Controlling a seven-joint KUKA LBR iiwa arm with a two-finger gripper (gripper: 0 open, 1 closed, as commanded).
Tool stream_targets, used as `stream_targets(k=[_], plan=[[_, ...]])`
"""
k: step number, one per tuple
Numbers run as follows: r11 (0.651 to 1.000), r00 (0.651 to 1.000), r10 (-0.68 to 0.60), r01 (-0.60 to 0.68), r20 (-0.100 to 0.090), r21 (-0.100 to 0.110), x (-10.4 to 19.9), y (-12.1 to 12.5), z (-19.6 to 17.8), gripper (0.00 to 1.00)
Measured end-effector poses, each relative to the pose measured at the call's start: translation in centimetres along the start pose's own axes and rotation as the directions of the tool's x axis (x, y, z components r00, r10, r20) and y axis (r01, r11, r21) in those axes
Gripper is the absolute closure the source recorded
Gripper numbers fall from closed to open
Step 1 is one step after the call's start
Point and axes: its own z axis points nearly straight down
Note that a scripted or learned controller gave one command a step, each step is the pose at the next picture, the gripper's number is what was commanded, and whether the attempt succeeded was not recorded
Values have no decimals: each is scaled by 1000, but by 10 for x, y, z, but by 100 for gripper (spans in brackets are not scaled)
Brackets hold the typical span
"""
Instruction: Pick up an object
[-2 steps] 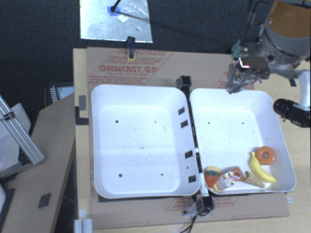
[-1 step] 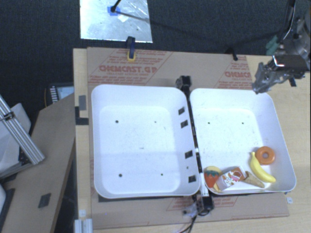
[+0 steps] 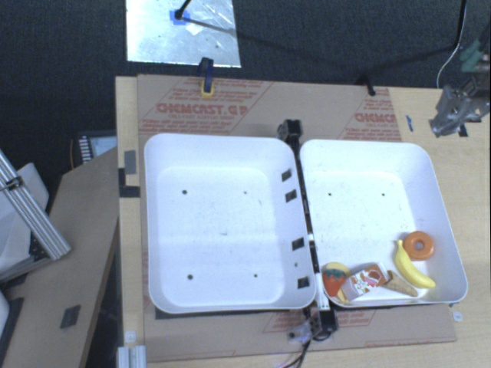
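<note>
We see two white bins (image 3: 219, 148); right one holds one banana (image 3: 411, 265), one orange ring (image 3: 419, 244). Gripper (image 3: 454, 113) grip: can't tell.

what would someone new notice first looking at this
Probably the bright cluster of small things in the near corner of the right bin: a yellow banana, an orange ring beside it, and a red and white packet. Next, the gripper hanging at the far right, off beyond that bin's far corner, well away from them.
</note>
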Motion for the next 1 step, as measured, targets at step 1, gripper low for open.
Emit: stream_targets(k=[1], plan=[[1000, 1000, 1, -1, 1, 2, -54, 22, 2, 100]])
